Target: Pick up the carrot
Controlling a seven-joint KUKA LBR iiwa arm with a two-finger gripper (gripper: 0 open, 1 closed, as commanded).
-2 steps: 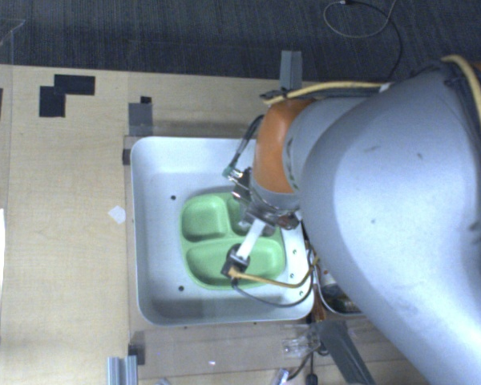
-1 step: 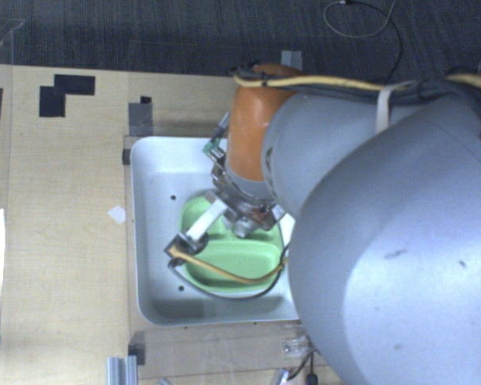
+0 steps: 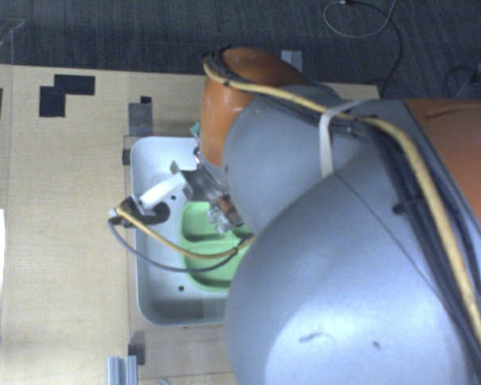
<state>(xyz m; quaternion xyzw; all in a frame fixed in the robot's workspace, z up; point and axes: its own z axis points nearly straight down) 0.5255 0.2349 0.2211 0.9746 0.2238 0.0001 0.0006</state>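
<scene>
The grey arm with its orange band (image 3: 224, 107) covers most of the right and middle of the camera view. My gripper (image 3: 222, 215) reaches down into the left white bin (image 3: 148, 295), over a green object (image 3: 202, 239) that lies there. Its wrist body hides the fingers. A white connector and black and yellow cables (image 3: 148, 211) hang off the wrist to the left. The carrot is hidden from me.
The left bin's near and left walls show, with bare white floor at its left. A light wooden bench (image 3: 56, 239) with black markers spreads to the left. The arm hides the right bin.
</scene>
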